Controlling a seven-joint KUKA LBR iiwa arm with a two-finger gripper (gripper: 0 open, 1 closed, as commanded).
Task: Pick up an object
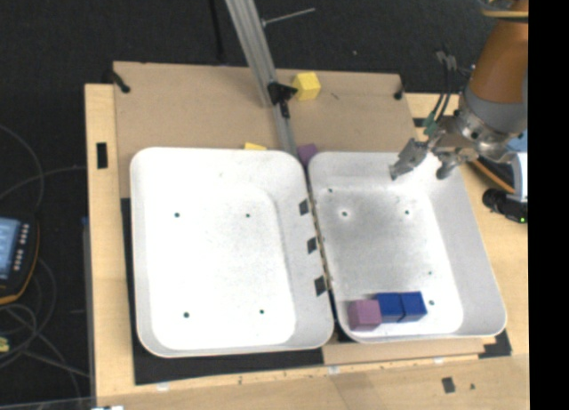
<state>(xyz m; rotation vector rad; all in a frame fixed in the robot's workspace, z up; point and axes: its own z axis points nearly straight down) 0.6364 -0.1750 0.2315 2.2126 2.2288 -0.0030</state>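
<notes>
Down in the near corner of the right bin [462, 221] lie two small blocks, touching: a blue block [400, 305] and, on its left, a purple block [364, 313]. Both rest flat against the bin's front wall, close to the divide between the two bins.

The gripper [424, 162] hangs over the far right corner of the same bin, well apart from the blocks. Its two fingers stand spread apart with nothing between them. Above it rises the grey arm with its orange band [502, 52], reaching in from the right.

The left bin [213, 248] sits just beside the right one, their inner rims touching along a line of small dark clips.

Beyond the bins, on the tan bench [356, 119], a yellow block [308, 86] rests near a slanted metal rail [249, 30]. A smaller purple piece [307, 152] and a yellow piece [255, 146] peek out just behind the bins' far rims.
</notes>
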